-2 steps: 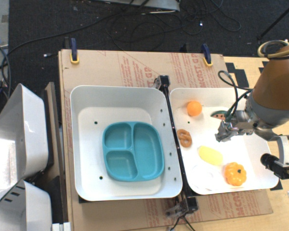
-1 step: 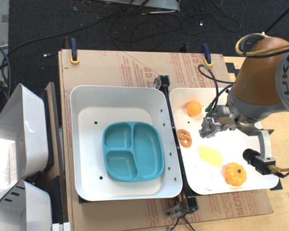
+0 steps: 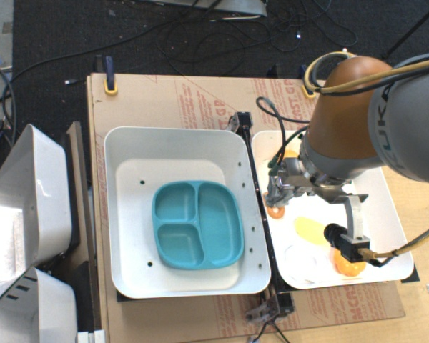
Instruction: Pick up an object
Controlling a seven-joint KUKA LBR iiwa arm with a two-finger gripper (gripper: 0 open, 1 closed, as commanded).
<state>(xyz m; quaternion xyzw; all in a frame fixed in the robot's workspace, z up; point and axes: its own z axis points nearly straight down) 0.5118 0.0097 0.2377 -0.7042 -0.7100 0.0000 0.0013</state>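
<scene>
**Robot arm hangs low over right-hand bin on workshop table**

The tool point(image 3: 277, 191) sits low over the left side of the right bin point(image 3: 393, 213), close to the wall the two bins share; whether it is open or closed cannot be told from above. A small orange ring-shaped piece point(image 3: 275, 210) lies at its 6 o'clock, just beside it. A yellow object point(image 3: 309, 229) rests on the bin floor at the tool's 4 o'clock, and an orange object point(image 3: 349, 266) lies farther out the same way, near the bin's lower rim, partly under a black fitting. The arm point(image 3: 357, 113), its orange band prominent, crosses the bin from 2 o'clock. In the left bin point(image 3: 129, 163), at the tool's 8 o'clock, lies a teal three-compartment tray point(image 3: 198, 224). Both bins rest on a cardboard-covered table point(image 3: 186, 98).
</scene>
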